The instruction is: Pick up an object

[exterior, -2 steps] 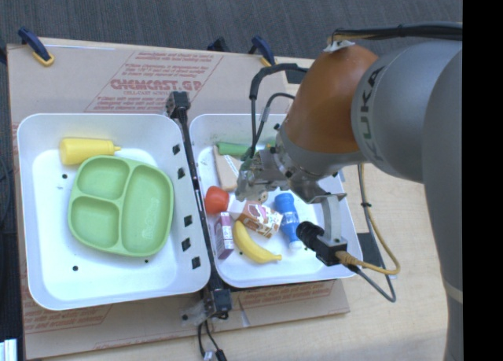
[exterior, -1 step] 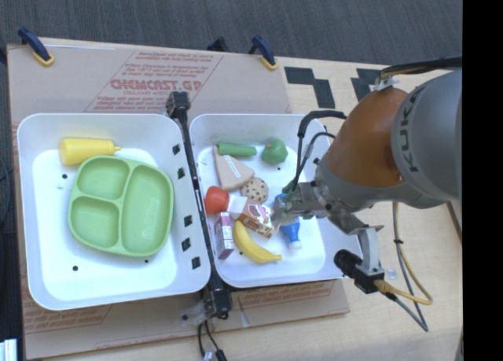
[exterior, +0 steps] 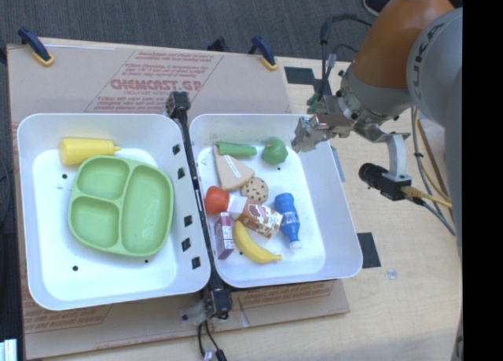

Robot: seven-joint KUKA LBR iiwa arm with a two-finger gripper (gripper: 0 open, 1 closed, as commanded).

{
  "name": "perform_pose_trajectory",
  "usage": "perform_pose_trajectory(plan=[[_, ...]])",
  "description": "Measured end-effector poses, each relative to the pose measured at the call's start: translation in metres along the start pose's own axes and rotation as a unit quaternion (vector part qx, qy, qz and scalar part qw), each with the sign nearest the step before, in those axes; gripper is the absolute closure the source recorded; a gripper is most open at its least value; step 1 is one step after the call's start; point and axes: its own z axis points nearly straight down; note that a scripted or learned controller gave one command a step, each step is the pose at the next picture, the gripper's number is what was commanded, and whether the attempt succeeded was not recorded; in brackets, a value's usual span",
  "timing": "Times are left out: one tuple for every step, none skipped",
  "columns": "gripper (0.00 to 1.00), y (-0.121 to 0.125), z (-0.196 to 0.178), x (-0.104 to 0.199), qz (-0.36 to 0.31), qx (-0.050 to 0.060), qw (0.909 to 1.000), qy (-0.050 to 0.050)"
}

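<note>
Gripper (exterior: 305, 136) hangs over the right bin's (exterior: 339, 230) far right edge, beside a green pepper (exterior: 274, 151); its grip state I cannot tell. Descending here risks striking the rim or nudging the pepper aside.

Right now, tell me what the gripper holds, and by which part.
Nothing is seen held. The gripper hovers over the right bin's upper right corner, beside the green apple, with no object between its tips.
</note>
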Motion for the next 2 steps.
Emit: perform_pose_trajectory(plan=[[1.0, 0.018, 0.056, 0.054, -0.001, 0.003, 1.0, 0.001], [1.0, -0.049, 0.055, 0.083, 0.0, 0.002, 1.0, 0.001]])
